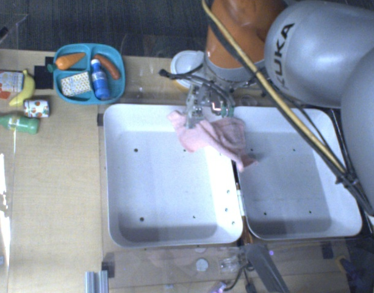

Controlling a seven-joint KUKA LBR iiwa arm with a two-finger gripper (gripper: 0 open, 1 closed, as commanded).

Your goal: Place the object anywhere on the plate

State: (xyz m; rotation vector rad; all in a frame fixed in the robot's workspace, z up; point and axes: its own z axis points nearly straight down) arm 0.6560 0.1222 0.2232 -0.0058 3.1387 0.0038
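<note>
A pink cloth (214,136) hangs bunched over the rim between the two white bins, its upper left corner pinched between the fingers of my gripper (193,116). The gripper is shut on that corner, just above the back right part of the left bin (156,188). The cloth's lower end trails toward the right bin (296,188). A blue divided plate (116,60) sits on the bench beyond the left bin's back left corner, well left of the gripper. It holds an orange carrot (71,60), a blue bottle (100,81) and other toy food.
A white cup (185,63) stands behind the bins, close to the wrist. A banana (23,88), a small can (36,108) and a green bottle (16,123) lie at the bench's left. The arm's bulk covers the right bin's back right.
</note>
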